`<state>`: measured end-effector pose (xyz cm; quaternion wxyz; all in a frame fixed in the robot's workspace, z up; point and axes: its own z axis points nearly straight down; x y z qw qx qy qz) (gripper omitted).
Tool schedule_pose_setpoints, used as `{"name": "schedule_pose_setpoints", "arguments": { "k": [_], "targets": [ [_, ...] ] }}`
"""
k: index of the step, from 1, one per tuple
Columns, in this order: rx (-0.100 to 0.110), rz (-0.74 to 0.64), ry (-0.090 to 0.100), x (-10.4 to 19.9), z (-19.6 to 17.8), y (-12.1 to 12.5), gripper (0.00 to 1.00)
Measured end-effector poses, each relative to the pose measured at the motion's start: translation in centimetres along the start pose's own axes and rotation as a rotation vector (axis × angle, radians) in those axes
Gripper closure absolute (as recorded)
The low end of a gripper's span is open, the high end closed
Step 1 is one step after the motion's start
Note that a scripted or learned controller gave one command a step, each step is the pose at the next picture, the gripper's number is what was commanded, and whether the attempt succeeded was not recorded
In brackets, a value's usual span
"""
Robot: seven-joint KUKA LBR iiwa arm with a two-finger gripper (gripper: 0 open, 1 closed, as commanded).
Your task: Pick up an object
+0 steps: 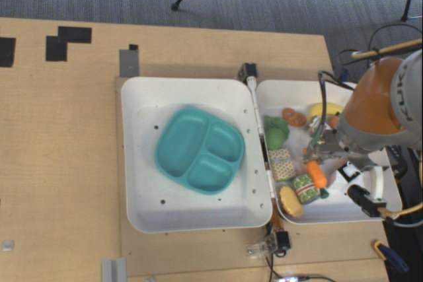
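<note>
My gripper (318, 150) reaches down into the right bin (340, 209) from the right, under the grey and orange wrist. Just below its tip lies an orange carrot-like piece (316, 176), close to or touching it; I cannot tell which. Beside that piece are a small green and red can (304, 187) and a yellow lumpy piece (290, 201). A checkered pouch (281, 164) and a green leafy toy (275, 133) lie to the gripper's left. A red-orange piece (294, 117) and a yellow banana (325, 109) sit at the bin's far side.
The left bin (142, 142) holds a teal divided plate (200, 149) tilted near its middle. A ridge with a black clamp (248, 70) separates the two bins. The wooden bench (59, 162) spreads out to the left.
</note>
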<state>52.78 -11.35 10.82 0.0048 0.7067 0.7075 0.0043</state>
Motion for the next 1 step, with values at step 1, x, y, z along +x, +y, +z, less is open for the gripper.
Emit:
{"name": "schedule_pose_setpoints", "arguments": {
  "k": [1],
  "targets": [
    [0.007, -0.004, 0.002, 5.09, -8.72, -0.84, 1.0]
  ]
}}
